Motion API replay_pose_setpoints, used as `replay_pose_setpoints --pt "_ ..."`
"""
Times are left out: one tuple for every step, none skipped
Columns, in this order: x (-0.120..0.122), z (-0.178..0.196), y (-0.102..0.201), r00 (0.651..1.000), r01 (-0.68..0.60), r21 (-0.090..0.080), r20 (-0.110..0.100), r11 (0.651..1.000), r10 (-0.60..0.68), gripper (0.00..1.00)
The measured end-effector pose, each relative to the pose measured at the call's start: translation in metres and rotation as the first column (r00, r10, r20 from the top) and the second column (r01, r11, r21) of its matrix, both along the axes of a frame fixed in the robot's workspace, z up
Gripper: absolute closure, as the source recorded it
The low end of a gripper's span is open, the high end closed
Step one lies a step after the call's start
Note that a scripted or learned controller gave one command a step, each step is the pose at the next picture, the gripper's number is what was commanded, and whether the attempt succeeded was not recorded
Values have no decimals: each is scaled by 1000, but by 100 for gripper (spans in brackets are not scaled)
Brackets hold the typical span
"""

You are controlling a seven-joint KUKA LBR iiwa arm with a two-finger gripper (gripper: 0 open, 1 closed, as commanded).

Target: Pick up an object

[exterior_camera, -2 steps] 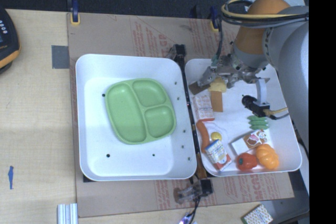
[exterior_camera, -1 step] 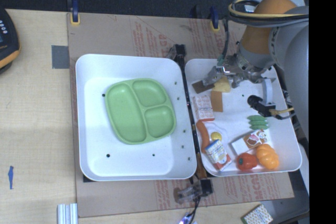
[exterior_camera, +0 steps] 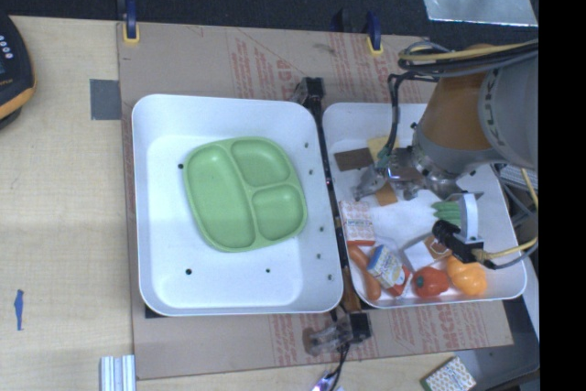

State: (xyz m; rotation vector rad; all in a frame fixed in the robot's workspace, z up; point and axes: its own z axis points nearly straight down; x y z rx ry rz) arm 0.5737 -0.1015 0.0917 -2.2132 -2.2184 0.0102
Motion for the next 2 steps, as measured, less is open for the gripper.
replay_pose_setpoints --pt "4 10 -1 1000 -3 -2 4 1000 3 100" --pt "23 101 59 1000 -2 -1 8 1000 2 100"
